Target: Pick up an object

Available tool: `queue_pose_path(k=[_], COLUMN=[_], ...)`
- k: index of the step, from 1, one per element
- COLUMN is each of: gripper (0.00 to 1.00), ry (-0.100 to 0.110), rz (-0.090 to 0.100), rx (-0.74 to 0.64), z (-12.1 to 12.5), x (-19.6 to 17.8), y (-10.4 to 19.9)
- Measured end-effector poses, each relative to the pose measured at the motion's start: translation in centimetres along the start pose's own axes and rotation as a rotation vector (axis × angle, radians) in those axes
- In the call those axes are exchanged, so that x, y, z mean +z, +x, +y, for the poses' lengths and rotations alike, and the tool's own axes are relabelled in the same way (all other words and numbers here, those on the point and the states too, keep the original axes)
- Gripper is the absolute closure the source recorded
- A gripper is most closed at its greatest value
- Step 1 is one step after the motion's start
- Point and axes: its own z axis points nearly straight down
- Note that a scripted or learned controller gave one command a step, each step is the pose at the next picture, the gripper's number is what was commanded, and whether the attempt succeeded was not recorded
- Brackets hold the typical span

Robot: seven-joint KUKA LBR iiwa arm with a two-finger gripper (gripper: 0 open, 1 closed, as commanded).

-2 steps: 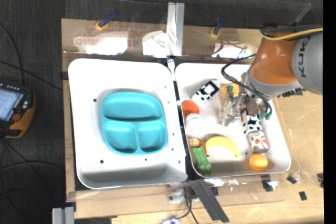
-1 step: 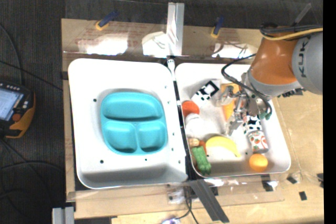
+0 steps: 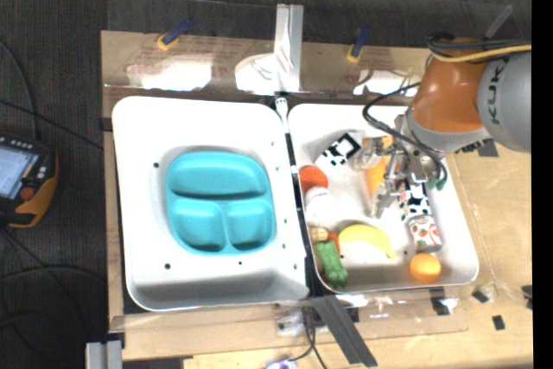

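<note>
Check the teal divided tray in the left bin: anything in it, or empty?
Empty. The teal tray lies flat in the left bin, and all three compartments show bare teal. The banana and orange are in the right bin.

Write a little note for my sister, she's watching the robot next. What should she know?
Gripper: down low in the right bin, near its middle; whether it grips anything cannot be told from this view.
Things: all in the right bin. Banana and orange toward the front, green toy at the front left corner, red-capped bottle along the left wall.
Left bin: holds a blue divided tray.
Done: nothing seen lifted yet.
Left: grab one thing and raise it.
</note>
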Motion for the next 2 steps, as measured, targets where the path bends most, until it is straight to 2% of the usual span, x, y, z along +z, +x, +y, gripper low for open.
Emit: queue_pose_path(k=[1,2], gripper=[1.0,1.0], ry=[0.004,-0.001], rz=[-0.002,-0.014], rx=[0.0,-0.323], z=[0.0,-2.5], x=[-0.8,-0.3], y=[-0.1,2.8])
